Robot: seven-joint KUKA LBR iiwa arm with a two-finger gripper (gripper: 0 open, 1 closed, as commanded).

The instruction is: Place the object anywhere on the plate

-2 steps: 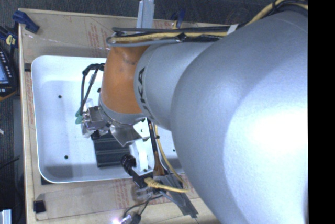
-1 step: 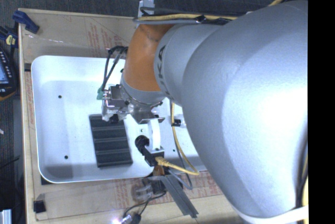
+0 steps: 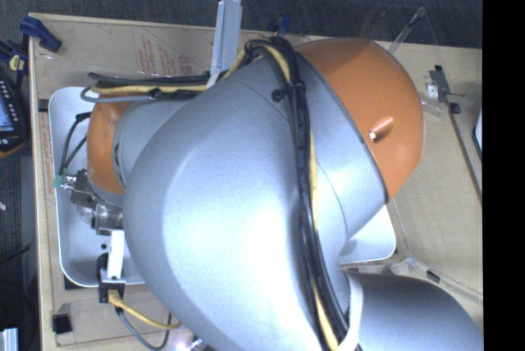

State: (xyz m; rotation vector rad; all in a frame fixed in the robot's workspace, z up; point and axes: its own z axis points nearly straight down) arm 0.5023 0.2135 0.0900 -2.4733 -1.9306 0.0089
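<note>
My grey arm (image 3: 246,210), with its orange band (image 3: 369,120), leans across the left bin (image 3: 56,136) and covers nearly all of it. The gripper (image 3: 80,192) shows as a small metal part at the arm's left end, low over the bin's left side. The arm hides the plate and the object, and I see nothing held.
A corner of the right bin (image 3: 373,247) peeks out under the arm. The plywood bench (image 3: 131,46) runs along the back, with a metal upright (image 3: 228,34) and a blue clamp (image 3: 37,31) on it. Yellow and black cables (image 3: 148,83) cross the left bin's far rim.
</note>
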